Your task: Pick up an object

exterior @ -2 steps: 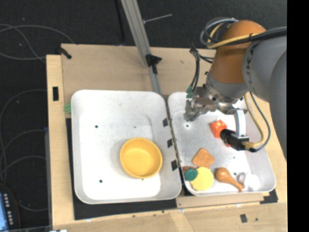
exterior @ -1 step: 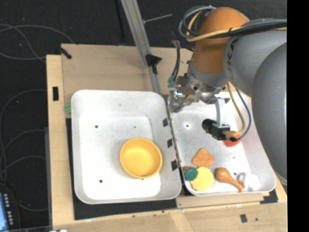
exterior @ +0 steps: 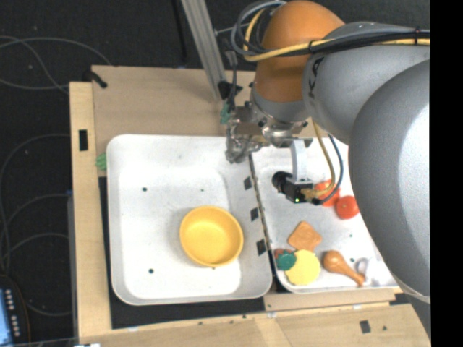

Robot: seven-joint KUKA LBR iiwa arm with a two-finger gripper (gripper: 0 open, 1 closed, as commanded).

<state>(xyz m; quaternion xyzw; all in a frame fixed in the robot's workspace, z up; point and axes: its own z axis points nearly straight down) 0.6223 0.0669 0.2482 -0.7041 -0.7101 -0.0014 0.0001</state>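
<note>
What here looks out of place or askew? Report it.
Nothing stands out. The yellow bowl sits upright in the left bin; the toy foods lie loose in the right bin, unspilled.

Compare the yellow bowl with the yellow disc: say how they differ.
The yellow bowl is far bigger than the yellow disc. The bowl is hollow and open upward; the disc looks flat. The bowl sits alone in the left bin; the disc lies in the right bin, crowded among other small toys. Both are round and yellow.
</note>
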